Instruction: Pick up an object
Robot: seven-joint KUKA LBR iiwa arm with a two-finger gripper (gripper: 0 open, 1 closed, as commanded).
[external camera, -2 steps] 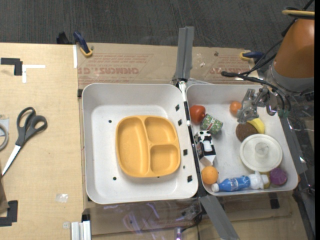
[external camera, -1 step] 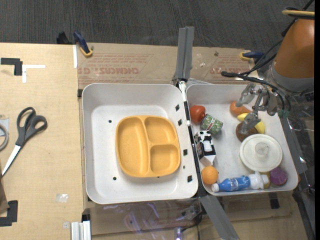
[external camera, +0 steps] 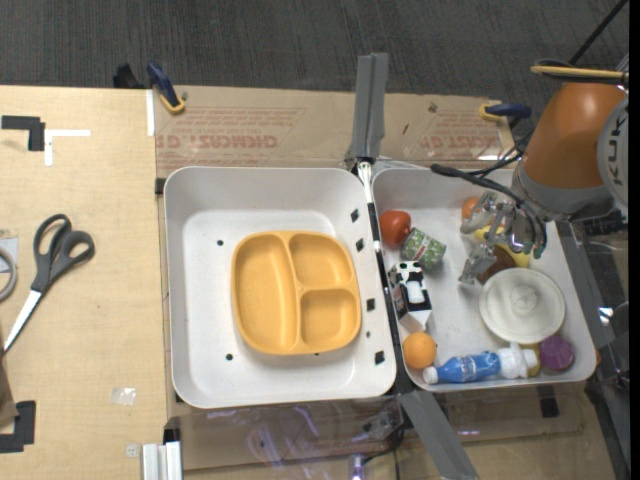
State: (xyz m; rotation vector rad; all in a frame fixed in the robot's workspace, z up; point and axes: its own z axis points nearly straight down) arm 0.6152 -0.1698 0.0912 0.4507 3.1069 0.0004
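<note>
My gripper (external camera: 487, 256) hangs low over the back part of the right bin (external camera: 450, 313), under the orange band of the arm (external camera: 572, 148). Just below it lies a white round lid (external camera: 521, 305). A yellow object (external camera: 508, 256) peeks out from beneath the gripper, and a small orange piece (external camera: 470, 208) sits just behind it. Farther left in the same bin are a red tomato (external camera: 395, 225), a green can (external camera: 425, 248) and a black-and-white toy (external camera: 411, 290). Along the front edge lie an orange ball (external camera: 419, 350), a blue bottle (external camera: 476, 367) and a purple object (external camera: 556, 352).
The left bin (external camera: 200, 298) holds a yellow divided plate (external camera: 297, 291). Scissors (external camera: 48, 260) lie on the wooden bench at the far left. A grey post (external camera: 370, 103) rises at the back between the bins. Cables trail from the arm at the right.
</note>
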